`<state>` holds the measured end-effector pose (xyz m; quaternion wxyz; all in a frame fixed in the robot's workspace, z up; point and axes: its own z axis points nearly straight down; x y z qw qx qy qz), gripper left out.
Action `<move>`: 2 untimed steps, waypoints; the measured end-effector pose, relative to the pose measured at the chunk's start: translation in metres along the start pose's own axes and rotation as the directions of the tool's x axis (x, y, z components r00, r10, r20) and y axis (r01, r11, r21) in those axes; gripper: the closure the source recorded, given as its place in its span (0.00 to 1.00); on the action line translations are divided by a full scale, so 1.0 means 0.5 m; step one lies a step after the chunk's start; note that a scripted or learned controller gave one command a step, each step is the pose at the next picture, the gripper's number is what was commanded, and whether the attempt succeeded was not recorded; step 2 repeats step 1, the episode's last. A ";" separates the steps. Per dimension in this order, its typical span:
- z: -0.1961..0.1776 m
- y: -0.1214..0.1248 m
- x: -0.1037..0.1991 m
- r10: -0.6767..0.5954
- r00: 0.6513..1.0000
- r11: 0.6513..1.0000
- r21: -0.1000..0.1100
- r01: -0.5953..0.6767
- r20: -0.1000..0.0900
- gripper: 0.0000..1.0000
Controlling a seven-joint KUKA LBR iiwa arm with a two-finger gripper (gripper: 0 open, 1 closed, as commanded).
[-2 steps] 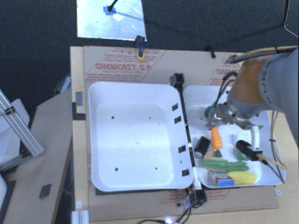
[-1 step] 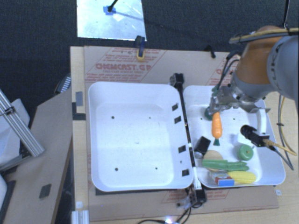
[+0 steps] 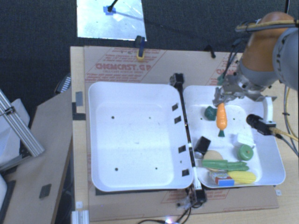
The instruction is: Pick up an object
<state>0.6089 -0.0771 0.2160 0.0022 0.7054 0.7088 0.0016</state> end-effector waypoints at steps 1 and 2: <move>-0.096 0.048 0.116 -0.006 1.000 1.000 -0.002 0.006 -0.003 1.00; -0.096 0.048 0.116 -0.006 1.000 1.000 -0.002 0.006 -0.003 1.00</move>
